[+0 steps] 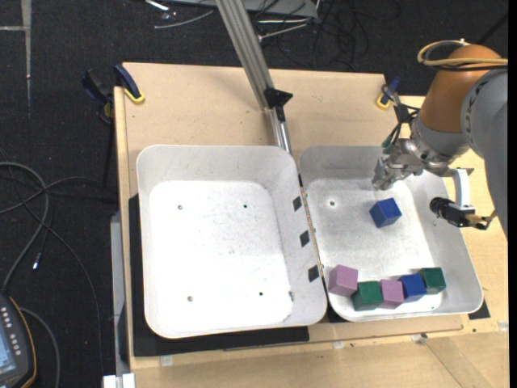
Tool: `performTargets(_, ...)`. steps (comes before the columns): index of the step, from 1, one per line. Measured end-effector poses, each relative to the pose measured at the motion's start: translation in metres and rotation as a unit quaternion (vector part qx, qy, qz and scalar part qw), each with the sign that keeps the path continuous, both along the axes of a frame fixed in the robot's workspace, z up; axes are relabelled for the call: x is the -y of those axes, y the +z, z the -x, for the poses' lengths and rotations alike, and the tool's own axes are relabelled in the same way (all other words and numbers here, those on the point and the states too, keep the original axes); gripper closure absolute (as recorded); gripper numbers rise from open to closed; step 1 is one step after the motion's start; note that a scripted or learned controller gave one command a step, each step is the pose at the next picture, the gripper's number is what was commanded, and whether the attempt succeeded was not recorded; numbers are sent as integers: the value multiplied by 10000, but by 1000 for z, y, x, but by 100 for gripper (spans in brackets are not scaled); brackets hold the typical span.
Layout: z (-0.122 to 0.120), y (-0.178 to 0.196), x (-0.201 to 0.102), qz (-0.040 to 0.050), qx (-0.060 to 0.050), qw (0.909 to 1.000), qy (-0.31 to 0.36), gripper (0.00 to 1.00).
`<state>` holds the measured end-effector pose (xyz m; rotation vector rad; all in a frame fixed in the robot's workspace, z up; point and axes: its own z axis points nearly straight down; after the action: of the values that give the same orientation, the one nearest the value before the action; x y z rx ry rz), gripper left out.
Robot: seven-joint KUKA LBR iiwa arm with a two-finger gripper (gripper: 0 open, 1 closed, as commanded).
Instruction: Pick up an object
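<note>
Blue cube [385, 212] lying free near middle of right bin [355, 164]. Gripper [386, 176] just above it, apart; jaw state impossible to tell. Along bin's near wall: purple block [343, 280], green [367, 295], pink [392, 291], blue [413, 285], green [433, 279].

A blue cube [385, 212] is sitting tilted in the middle of the right bin [452, 257], apart from five cubes lining its near edge: purple [343, 280], green [367, 294], purple [392, 292], blue [414, 285], green [434, 279].

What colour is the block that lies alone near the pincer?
Blue; the lone block shows clearly in the camera view.
</note>
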<state>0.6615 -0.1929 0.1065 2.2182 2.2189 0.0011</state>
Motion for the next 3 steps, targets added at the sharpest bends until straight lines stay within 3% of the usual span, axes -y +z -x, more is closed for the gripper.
performTargets(1,0,-1,0,-1,-6,10000,0,0)
performTargets(2,58,-10,-28,-10,-18,10000,-4,0)
performTargets(3,56,-1,-28,-8,-2,10000,-7,100)
